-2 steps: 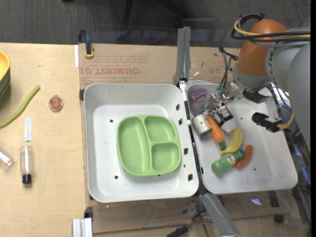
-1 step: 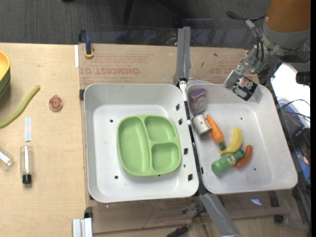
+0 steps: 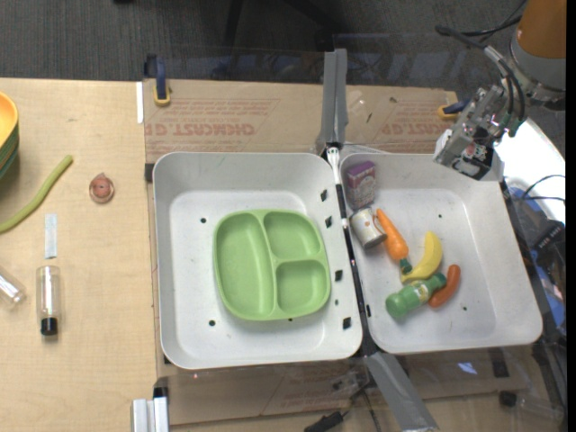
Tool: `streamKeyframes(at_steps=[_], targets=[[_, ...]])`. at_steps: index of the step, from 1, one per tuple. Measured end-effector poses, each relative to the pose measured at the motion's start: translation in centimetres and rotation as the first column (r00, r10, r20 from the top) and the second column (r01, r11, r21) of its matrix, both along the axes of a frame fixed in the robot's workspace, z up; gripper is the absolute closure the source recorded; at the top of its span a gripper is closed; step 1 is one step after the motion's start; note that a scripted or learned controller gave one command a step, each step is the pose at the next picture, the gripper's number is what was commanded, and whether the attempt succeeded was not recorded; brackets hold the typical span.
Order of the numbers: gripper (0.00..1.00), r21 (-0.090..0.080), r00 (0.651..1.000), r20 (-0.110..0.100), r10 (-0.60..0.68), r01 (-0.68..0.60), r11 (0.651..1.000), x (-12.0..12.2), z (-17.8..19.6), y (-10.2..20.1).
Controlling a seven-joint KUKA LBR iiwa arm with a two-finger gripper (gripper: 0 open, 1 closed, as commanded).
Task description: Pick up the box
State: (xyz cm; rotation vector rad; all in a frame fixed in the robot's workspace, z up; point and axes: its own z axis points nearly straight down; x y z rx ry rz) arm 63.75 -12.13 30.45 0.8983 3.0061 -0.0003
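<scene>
1. Box (image 3: 361, 183), small and purple, stands upright in the far-left corner of the right-hand bin (image 3: 486, 268), beside a metal can (image 3: 366, 228).
2. Jaws hover over the bin's far-right corner, well apart from the box; whether they are open cannot be told.

Dark carpet floor (image 3: 405, 7); office-chair base (image 3: 237, 16); pale wooden bench (image 3: 81, 349).

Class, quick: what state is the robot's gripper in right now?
Gripper: cannot be told; it hovers at the far corner of the right bin, apart from the purple box.
</scene>
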Motion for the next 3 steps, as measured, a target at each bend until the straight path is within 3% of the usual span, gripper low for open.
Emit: streamKeyframes(at_steps=[2,3], targets=[[1.00,-0.001,0.954,0.000,0.300,-0.300,0.954,1.3,2.2,-4.6],[1.00,0.001,1.000,-0.004,-0.017,0.017,1.000,-2.9,-6.2,-6.6]])
